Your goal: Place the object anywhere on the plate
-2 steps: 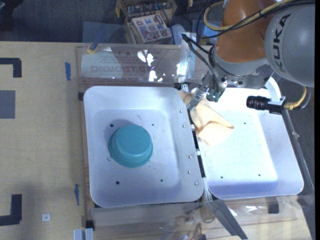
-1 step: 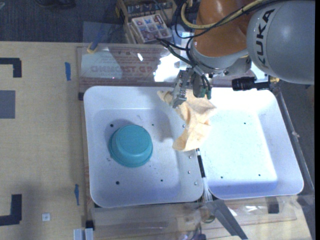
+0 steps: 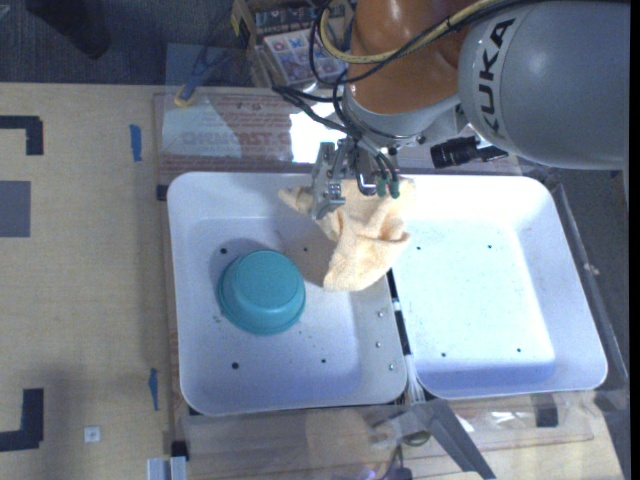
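A pale yellow cloth [image 3: 362,243] hangs from my gripper [image 3: 352,190], whose fingers are shut on its upper edge. The cloth dangles above the right side of the left bin [image 3: 200,368], near the divide between the two bins. A teal round plate, looking like an upturned dish [image 3: 262,290], sits in the left bin, to the lower left of the cloth and apart from it. The cloth's lower end hangs clear of the plate.
The right bin [image 3: 560,358] lies under the arm's reach side. The grey arm with its orange band [image 3: 410,38] comes in from the upper right over the bins' far rims. A clear packet [image 3: 225,133] lies behind the left bin.
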`<action>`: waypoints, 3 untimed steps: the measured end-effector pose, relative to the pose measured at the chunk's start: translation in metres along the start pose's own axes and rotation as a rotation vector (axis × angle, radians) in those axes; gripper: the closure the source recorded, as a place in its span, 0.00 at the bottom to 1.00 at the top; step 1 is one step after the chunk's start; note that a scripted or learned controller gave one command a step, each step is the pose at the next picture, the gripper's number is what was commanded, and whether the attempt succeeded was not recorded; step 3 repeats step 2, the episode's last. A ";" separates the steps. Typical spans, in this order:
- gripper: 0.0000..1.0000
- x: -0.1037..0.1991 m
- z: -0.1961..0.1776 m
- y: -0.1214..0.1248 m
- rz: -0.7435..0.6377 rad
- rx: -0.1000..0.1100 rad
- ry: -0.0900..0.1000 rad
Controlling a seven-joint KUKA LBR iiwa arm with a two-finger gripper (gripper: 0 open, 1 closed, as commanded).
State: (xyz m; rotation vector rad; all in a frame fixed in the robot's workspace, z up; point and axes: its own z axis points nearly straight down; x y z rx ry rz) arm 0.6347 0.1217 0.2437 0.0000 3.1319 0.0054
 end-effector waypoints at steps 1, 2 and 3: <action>1.00 -0.003 0.010 0.052 -0.005 -0.001 0.001; 0.00 -0.003 0.010 0.051 -0.005 -0.001 0.000; 0.00 -0.003 0.010 0.051 -0.005 -0.001 0.000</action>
